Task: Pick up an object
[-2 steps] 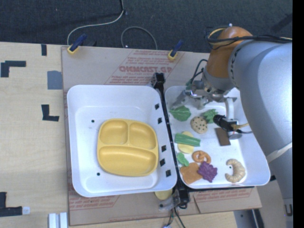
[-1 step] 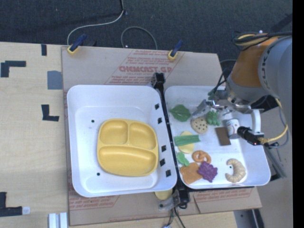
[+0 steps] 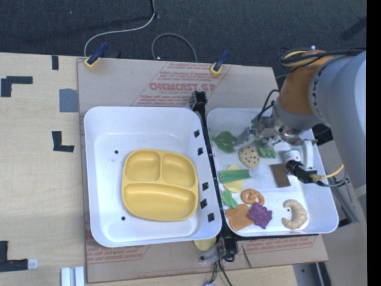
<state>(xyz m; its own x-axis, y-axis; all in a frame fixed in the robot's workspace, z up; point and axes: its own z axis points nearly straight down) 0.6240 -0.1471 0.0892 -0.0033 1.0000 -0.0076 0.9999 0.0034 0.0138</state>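
**Arm reaching into the right bin of toy foods**

While the grey arm [image 3: 333, 94] with its orange band reaches in from the right, its tool [image 3: 253, 137] hangs low over the upper middle of the right bin [image 3: 324, 216]; whether the tool is released or clenched cannot be told from this view, and no object is seen between its tips. Just below the tool lies a round speckled cookie [image 3: 249, 156], with a green leaf [image 3: 225, 140] to its left and a small green piece [image 3: 267, 152] to its right. A brown rectangular piece [image 3: 279, 175] lies right of the cookie, near the arm's cabling. Lower in the bin are a pale green strip [image 3: 233, 175], a yellow slice [image 3: 233, 186], a pretzel [image 3: 252, 196], a purple grape cluster [image 3: 259, 215] touching an orange piece [image 3: 238, 218], and a croissant [image 3: 294, 214] toward the lower right corner. The left bin [image 3: 98, 159] holds a yellow divided plate [image 3: 160, 185], lying flat with three compartments. Both bins rest side by side on a cardboard sheet [image 3: 172, 82] laid over the tabletop [image 3: 30, 189], the sheet clamped at its far edge by two clips [image 3: 95, 55].
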